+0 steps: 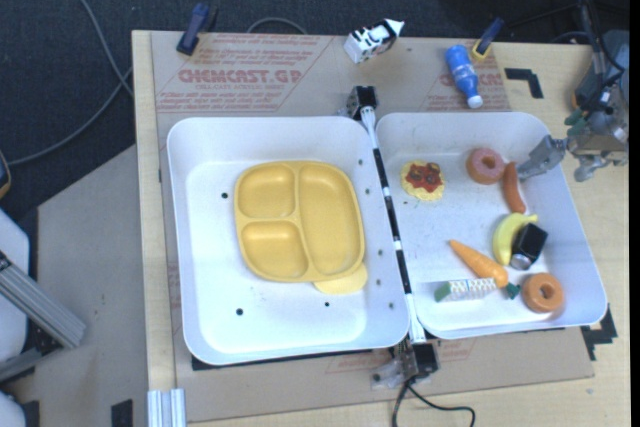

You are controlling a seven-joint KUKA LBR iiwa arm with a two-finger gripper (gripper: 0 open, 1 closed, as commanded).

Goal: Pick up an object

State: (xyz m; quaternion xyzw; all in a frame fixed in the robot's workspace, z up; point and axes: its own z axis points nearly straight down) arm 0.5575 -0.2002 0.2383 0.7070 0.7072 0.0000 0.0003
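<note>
Nearest the camera, in the right bin (592, 307), lie a brown donut (543, 294), a small white packet (466, 289) and a carrot (477, 261); just behind them a banana (508, 235) touches a small black block (529, 244). Farther back sit a sausage (513, 188), a pink donut (487, 165) and a little pizza (424, 180). All look like light, stiff toy food with smooth, rather slippery skins; the sausage, closest to the arm, would probably be best pinched across its narrow middle. The claw (545, 158) hangs over the bin's far right rim beside the sausage with nothing visibly held; whether it is spread or closed cannot be told. The left bin (190, 215) holds a yellow divided tray (298, 220). Both bins rest on a counter (150, 165) covered in brown paper, with a blue bottle (463, 75) and a clamp (193, 28) at the far edge, dark carpet beyond.
</note>
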